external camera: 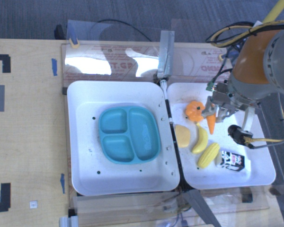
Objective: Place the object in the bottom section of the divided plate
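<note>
Reaching in from the right over the right bin [267, 171]: grey arm [270, 65] with its orange band, wrist bent down, gripper [214, 112] low above the bin's upper middle. Clamped between the fingers: a small orange carrot [211, 122], long axis close to vertical in the view, narrow tip pointing toward the bin's near edge, wide end up among the fingers. Just left of it, touching or nearly so, an orange pumpkin [194, 110]. Nearer the front, clustered together: a pale yellow rounded piece [182, 135] against the bin's left wall, a banana [200, 140] lying at a slant, and a corn cob [208, 155] tilted the same way. To the right of the corn, a small black-and-white carton [232, 161]; above that, a black fitting with a cable [240, 134] beside the arm. In the left bin [80, 145]: the blue divided plate [129, 135], well apart from the carrot, across the raised rims between the bins. Open white floor all round the plate, widest along the left and front. All three plate compartments bare, two small ones on the left, one long one on the right.
</note>
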### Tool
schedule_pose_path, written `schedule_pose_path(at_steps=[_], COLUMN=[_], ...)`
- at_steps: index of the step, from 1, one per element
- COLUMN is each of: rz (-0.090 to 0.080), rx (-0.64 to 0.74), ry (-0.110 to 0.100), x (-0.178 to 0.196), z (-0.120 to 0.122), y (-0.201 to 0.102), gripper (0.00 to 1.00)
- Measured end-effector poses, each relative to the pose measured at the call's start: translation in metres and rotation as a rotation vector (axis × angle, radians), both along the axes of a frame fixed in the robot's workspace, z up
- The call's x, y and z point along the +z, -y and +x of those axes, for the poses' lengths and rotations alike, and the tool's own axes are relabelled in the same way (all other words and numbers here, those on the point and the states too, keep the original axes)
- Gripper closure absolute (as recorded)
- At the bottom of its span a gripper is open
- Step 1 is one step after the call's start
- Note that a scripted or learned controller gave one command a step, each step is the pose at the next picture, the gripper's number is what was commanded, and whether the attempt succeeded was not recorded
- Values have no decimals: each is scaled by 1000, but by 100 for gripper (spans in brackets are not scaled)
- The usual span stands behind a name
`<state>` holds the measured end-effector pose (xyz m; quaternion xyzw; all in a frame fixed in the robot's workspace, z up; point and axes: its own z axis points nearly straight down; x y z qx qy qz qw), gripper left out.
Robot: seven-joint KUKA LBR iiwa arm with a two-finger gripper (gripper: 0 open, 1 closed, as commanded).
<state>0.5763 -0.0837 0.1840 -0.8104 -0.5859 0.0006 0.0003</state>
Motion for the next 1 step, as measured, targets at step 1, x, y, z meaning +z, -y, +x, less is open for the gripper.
schedule_pose_path(at_steps=[1], rz=[0], rx=[221], ry=[3], x=[0], z=[14], y=[-86], gripper=[100])
